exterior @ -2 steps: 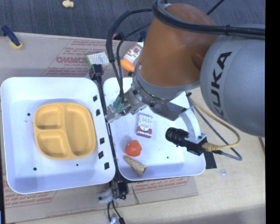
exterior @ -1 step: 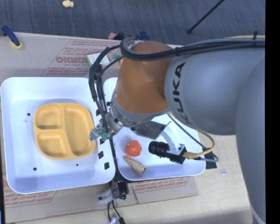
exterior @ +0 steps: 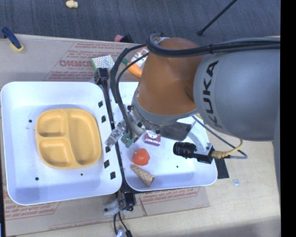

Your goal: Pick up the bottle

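In the right bin point(exterior: 187, 176) a cone point(exterior: 142, 175) lies near the near edge, the pincer point(exterior: 121, 136) (clenched or released, I cannot tell) hangs low by the left wall, and the orange thing point(exterior: 134, 71) at the far edge, possibly the bottle, looks ungrasped.

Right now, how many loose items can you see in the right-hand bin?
3: a red tomato-like piece, a tan cone-shaped piece nearer the front rim, and a small purple-and-white item beside the gripper. The arm may hide others.
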### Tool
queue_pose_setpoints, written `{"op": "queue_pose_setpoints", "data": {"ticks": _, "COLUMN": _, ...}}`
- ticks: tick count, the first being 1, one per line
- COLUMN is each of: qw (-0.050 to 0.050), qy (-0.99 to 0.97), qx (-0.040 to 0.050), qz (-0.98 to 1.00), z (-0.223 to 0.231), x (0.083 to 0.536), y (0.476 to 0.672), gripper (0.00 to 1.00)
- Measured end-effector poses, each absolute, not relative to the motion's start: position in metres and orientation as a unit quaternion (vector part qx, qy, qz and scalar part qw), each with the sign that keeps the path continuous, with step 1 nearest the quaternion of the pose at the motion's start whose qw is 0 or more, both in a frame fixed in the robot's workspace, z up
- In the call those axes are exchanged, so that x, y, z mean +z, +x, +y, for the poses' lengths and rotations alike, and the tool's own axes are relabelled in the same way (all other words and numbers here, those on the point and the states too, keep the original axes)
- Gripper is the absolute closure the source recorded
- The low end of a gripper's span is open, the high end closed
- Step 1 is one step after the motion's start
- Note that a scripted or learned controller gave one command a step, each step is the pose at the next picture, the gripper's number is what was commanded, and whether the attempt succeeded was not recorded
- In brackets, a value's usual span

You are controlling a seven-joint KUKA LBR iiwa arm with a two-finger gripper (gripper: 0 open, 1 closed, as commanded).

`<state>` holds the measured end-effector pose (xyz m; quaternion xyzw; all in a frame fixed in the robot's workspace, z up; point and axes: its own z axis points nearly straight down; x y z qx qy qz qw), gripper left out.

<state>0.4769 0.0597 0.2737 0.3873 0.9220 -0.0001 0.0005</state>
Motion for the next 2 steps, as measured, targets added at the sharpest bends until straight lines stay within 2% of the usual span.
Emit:
{"op": "queue_pose_setpoints", "data": {"ticks": 1, "qw": -0.002, "qy": 0.301, "qx": -0.0012, "qz": 0.954, "z": 0.114, "x": 0.257, "y": 0.476, "gripper": 1.0}}
{"op": "queue_pose_setpoints", "data": {"ticks": 2, "qw": 0.0, "qy": 0.233, "qx": -0.0004, "qz": 0.973, "z": 0.115, "x": 0.282, "y": 0.476, "gripper": 1.0}}
